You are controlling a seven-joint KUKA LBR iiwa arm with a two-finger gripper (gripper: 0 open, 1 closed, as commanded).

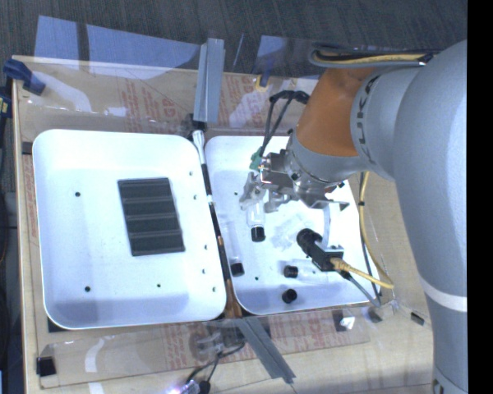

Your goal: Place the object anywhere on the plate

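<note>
A ribbed dark rectangular plate (151, 215) lies in the glossy left bin (57, 162); gripper (259, 191) right of centre, grip indiscernible.

Black bits (258, 234) crowding right bin (230, 158)

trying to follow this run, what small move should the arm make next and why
Probably a short descent: the hand hangs over the right bin above small dark objects, with nothing visibly held. The dark ridged plate lies in the left bin.
</note>
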